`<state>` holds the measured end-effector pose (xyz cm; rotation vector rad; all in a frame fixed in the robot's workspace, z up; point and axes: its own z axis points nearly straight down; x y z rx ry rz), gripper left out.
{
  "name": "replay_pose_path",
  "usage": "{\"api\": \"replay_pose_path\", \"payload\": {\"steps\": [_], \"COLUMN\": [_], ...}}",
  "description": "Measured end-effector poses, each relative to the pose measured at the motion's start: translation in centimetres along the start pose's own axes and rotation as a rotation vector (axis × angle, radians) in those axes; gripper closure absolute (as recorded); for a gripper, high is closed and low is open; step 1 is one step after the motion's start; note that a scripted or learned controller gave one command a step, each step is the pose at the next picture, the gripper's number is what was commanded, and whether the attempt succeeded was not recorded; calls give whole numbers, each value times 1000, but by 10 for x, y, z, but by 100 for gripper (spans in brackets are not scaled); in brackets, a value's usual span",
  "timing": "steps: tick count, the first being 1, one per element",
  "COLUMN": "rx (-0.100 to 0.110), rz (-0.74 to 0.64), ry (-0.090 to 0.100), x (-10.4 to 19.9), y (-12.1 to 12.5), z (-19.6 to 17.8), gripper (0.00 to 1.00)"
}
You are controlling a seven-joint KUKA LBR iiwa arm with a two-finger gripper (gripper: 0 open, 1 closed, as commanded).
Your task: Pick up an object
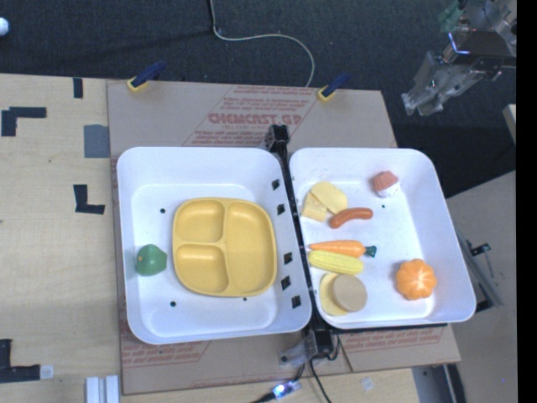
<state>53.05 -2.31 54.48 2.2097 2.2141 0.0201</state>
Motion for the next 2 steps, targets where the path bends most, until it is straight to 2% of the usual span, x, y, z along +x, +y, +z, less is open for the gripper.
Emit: {"api": "replay_pose_path", "payload": {"steps": [1,2], "rx": [32,22], "rz": [-2,-10], "ry": [0,2], "x": [40,130], "y": [-27,-48], "z": [114,115], "gripper": [100,100]}}
